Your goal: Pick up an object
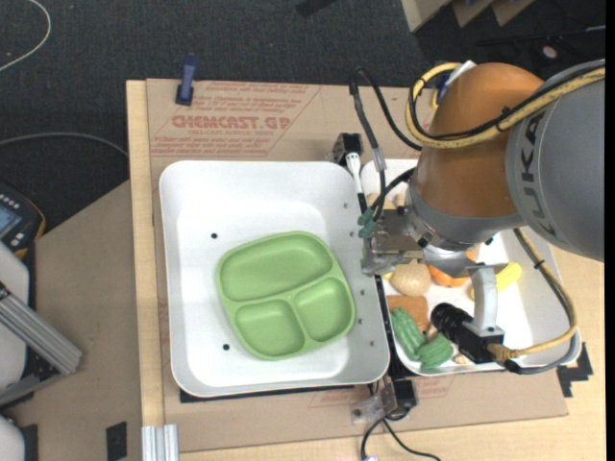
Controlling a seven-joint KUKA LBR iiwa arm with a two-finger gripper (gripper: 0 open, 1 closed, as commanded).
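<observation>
Arm [500, 161] hung over right bin [548, 296], toys crowded below. Claw state: could not tell. Best go down slow, straight onto one toy like green one [420, 342].

Left bin [192, 219]: open white floor across the upper half; a green three-compartment plastic plate [284, 294] fills centre-bottom.
Right bin [540, 286]: crowded with small toy foods [423, 339], overhung by the grey-and-orange arm [480, 152].

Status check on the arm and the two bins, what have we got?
Gripper low over the right bin, nothing seen held. Toy pieces heaped there: green one, orange one. Green divided plate in the left bin, well apart.
</observation>
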